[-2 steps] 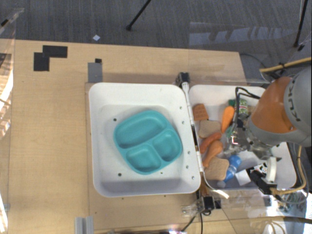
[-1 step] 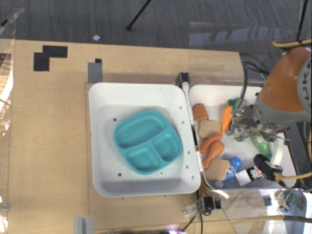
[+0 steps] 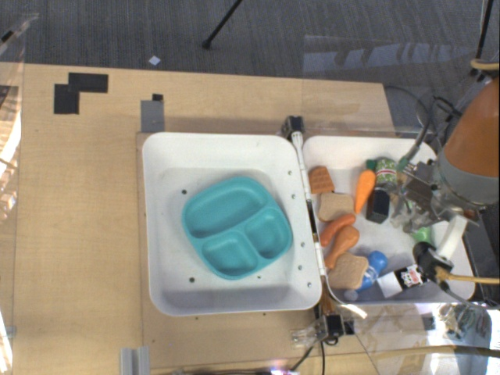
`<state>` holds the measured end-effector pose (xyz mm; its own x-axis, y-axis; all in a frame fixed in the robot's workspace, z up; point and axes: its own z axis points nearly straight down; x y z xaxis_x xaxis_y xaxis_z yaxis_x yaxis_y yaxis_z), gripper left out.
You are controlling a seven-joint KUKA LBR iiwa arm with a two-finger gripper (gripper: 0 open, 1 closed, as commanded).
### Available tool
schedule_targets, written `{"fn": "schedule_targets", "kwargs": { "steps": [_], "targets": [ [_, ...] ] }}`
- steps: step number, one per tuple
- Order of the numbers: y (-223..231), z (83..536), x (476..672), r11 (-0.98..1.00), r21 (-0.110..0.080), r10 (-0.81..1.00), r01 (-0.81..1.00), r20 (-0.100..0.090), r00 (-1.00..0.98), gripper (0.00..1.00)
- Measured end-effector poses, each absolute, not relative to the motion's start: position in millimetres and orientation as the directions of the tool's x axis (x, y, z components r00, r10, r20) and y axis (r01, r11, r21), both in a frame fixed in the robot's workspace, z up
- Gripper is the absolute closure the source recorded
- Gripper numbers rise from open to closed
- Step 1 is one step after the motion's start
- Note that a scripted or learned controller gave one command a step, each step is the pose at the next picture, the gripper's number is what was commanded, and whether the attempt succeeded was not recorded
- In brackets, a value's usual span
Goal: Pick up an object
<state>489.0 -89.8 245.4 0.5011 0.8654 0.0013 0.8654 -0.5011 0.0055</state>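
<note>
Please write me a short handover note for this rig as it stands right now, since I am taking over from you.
Claw: low over the right bin, near its far-right side; whether it is open or shut cannot be judged, and nothing shows as held.
Things: the right bin holds a carrot, bread slices, a blue ball and other small items. The left bin holds a teal divided tray.
Done: no pick visible.
Left: grasp one object and lift it.
</note>
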Motion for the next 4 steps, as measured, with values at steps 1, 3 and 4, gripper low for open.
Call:
{"fn": "schedule_targets", "kwargs": {
  "steps": [1,3,4],
  "targets": [
    [-88.7,255.5,490.8,-0.487,0.007,0.874,0.874,0.001,0.487,1.00],
    [-120.1,297.7,487.9,-0.758,0.003,0.652,0.652,0.001,0.758,1.00],
    [-91.6,191.7,569.9,-0.678,-0.010,0.735,0.735,-0.004,0.678,1.00]
  ]
}}
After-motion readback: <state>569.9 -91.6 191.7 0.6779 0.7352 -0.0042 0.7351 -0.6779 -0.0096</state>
